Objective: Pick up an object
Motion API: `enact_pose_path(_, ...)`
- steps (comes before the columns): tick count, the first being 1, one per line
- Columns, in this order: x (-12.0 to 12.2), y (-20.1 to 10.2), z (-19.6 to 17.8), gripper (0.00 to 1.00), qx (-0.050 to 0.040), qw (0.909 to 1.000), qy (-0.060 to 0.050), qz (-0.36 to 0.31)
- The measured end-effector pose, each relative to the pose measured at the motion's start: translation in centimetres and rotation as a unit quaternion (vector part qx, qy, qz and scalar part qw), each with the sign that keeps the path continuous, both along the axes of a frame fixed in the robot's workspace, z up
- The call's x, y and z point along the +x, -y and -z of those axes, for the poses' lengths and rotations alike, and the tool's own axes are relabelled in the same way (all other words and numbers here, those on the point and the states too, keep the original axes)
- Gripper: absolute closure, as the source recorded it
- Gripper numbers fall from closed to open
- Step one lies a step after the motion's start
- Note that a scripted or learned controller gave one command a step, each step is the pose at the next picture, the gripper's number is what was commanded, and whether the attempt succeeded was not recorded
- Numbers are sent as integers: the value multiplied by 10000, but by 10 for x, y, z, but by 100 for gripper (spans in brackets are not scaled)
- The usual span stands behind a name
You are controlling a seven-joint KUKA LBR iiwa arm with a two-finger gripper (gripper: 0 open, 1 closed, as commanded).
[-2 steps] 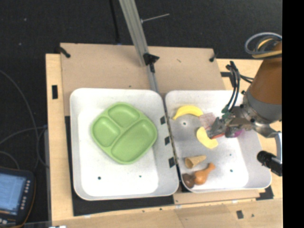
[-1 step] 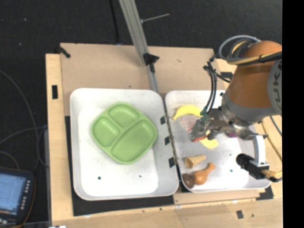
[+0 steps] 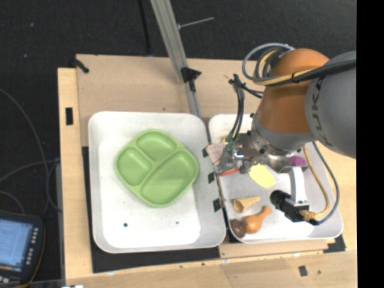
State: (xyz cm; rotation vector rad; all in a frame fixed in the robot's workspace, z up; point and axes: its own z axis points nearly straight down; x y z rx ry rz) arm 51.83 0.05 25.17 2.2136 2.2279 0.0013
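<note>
The arm [image 3: 300, 110] is reaching in from the right and hanging over the right bin [image 3: 327, 231], its grey and orange body covering much of that bin's far half. The hand [image 3: 231, 158] is sitting low near the bin's left wall. Whether it is open or closed cannot be told, and nothing is visibly being gripped in it.

A small red piece [image 3: 227, 171] is lying just beside the hand, close to the left wall. A flat yellow piece [image 3: 262, 176] is lying a little to its right, near the middle of the bin. Nearer the front edge, a tan cone [image 3: 246, 204] is lying on its side. A brown and orange gourd-shaped toy [image 3: 254, 221] is lying just in front of the cone, close to the front left corner. A bit of purple [image 3: 297, 159] is peeking out from under the arm, too hidden to name.

The left bin [image 3: 111, 224] is holding a green divided plate [image 3: 157, 168], lying flat near its middle. Both bins are sitting side by side on the pale worktop [image 3: 120, 83].
</note>
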Motion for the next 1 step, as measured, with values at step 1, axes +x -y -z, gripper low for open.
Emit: enact_pose_path(1, 8, -42, 6, 100, 0, 10000, -3, 3)
